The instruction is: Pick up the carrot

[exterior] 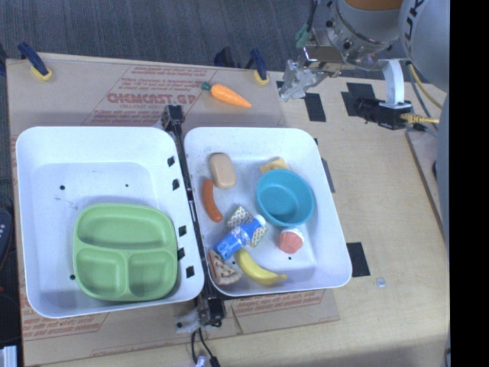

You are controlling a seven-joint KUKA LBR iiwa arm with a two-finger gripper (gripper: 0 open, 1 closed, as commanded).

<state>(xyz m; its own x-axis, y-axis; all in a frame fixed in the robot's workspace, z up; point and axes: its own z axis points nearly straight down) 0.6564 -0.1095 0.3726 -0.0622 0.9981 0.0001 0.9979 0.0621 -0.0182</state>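
The carrot (228,95), orange with a green top, lies on the cardboard behind the right bin, outside both bins. My gripper (296,82) hangs to the right of the carrot, above the bench beyond the right bin's far right corner. Its fingers (291,88) stand apart with nothing between them.
The right bin (328,205) holds a blue bowl (285,197), a banana (260,269), a sausage (212,199), a bread roll (222,170), a blue packet (239,238) and other small food items. A green divided plate (126,252) lies in the left bin (38,167). Clamps (257,66) sit along the cardboard's far edge.
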